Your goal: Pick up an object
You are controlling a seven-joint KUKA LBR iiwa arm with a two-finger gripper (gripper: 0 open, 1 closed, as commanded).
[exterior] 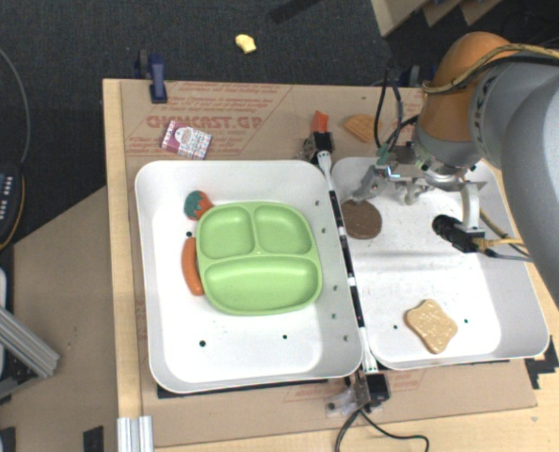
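My gripper [388,188] hangs over the far left part of the right bin [505,347], fingers spread and nothing between them. A round brown cookie [361,220] lies just below and left of it, close to the left fingertip [362,192], against the bin's left wall. A tan cracker-like piece [431,326] lies near the front of the same bin. In the left bin [167,328] sits a green divided plate [258,257], with an orange sausage-shaped toy [192,266] along its left side and a small teal and red toy [198,203] at its far left corner.
On the bench behind the bins lie a pink-white packet [185,138], a tan piece [359,127] and an orange-tipped clamp [319,132]. A blue clamp [154,75] grips the far edge. The grey arm [534,130] covers the right bin's far right corner.
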